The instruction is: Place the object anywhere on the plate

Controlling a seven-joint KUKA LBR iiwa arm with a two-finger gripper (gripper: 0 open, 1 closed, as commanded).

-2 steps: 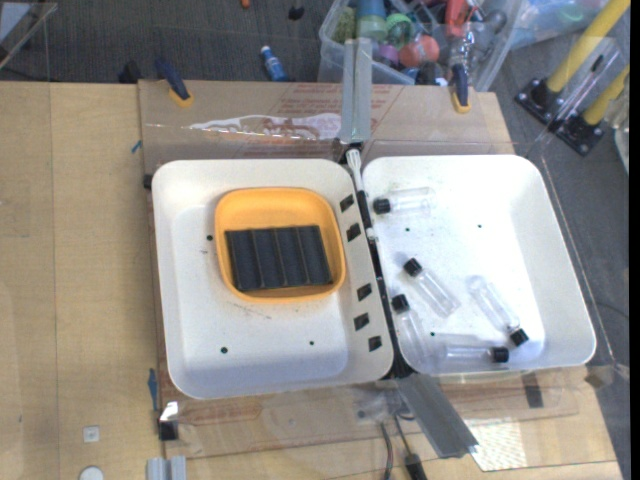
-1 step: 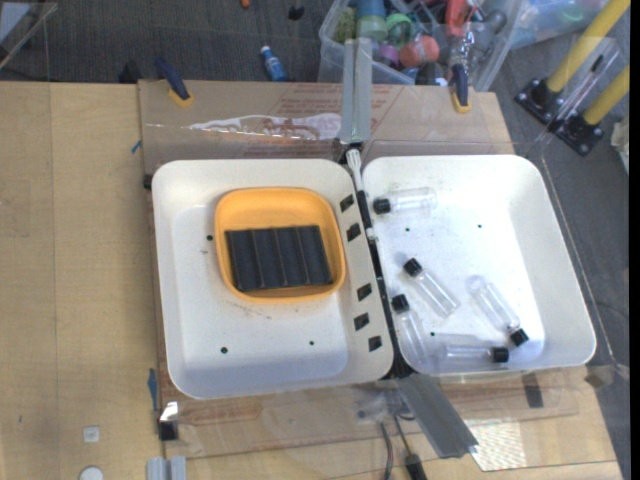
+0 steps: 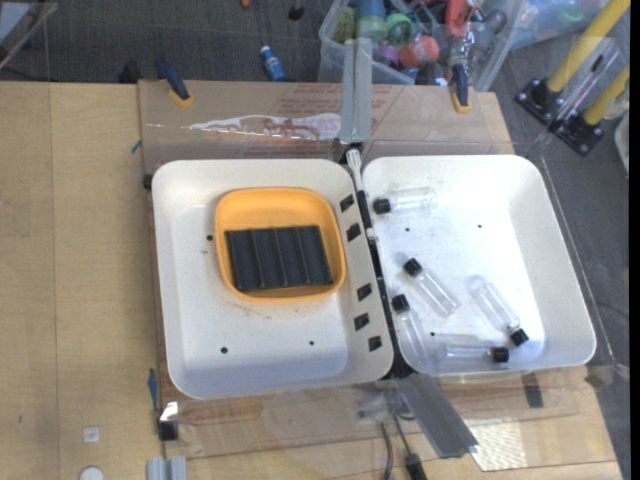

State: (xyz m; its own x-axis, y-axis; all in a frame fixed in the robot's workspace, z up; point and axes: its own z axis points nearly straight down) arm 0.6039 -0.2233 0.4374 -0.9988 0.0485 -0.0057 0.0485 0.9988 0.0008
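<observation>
Apparently task done: block (image 3: 278,258) lies flat inside plate (image 3: 232,208), raised rim keeps it from sliding; far side from arm entry. Vials (image 3: 430,290) nearer. Gripper state: cannot tell.

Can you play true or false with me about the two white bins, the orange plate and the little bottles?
1. The square orange plate sits in the left shallow white bin. True.
2. A dark ribbed rectangular block lies on the orange plate. True.
3. The small clear plastic vials with black caps are piled on the plate. False: they lie in the right shallow white bin.
4. All the vials stand upright. False: they lie on their sides.
5. A clear tub of colourful toys sits beyond the bins, at the top of the view. True.
6. The left bin holds one vial. False: the vials seen are all in the right bin.
</observation>
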